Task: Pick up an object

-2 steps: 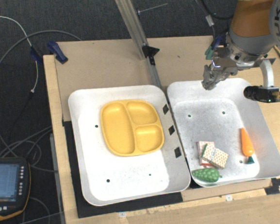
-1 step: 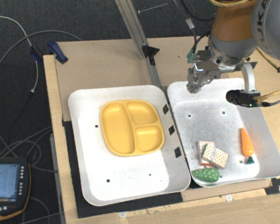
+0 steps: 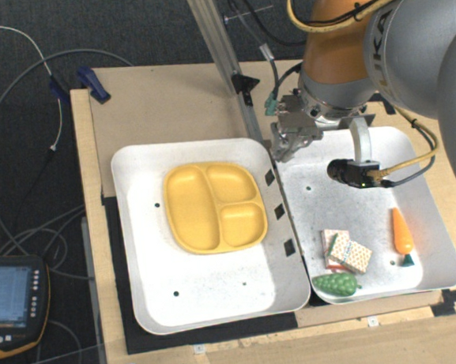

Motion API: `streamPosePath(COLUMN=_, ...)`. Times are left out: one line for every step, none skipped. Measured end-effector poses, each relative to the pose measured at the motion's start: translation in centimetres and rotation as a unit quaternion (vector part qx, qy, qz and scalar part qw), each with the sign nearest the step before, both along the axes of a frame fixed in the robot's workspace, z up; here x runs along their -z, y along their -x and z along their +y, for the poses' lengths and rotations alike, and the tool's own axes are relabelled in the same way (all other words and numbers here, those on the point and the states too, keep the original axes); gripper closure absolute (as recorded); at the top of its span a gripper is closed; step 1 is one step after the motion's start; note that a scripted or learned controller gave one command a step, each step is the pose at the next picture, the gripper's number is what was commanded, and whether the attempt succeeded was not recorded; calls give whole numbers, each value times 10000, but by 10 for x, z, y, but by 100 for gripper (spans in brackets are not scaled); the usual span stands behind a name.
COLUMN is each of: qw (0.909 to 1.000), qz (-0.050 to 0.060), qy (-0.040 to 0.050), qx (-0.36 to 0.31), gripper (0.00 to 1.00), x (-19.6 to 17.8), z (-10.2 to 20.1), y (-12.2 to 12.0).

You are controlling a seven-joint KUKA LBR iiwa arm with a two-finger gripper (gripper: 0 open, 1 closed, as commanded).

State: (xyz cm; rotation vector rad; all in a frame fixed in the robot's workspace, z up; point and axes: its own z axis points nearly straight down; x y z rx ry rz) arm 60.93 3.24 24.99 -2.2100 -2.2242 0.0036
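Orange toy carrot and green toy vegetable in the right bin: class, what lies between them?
In the camera view, small patterned cardboard boxes lie between the orange toy carrot and the green toy vegetable, on the white right bin floor.

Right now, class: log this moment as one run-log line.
gripper: over right bin's far-left corner, holding nothing | carrot, box, green item: in bin

A single fixed camera hangs above the table (image 3: 165, 95) and looks down on it at a slant, far enough off to take in both white bins whole, the left bin (image 3: 139, 248) and the right bin (image 3: 430, 223), along with dark floor and cables at the left. The arm (image 3: 374, 38) enters from the right and looms large at the upper right, nearer the lens than the bins.
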Motion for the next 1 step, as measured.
streamPosePath(qw=10000, qz=-3, qy=0, qx=-2, gripper=100, x=13, z=54, y=15)
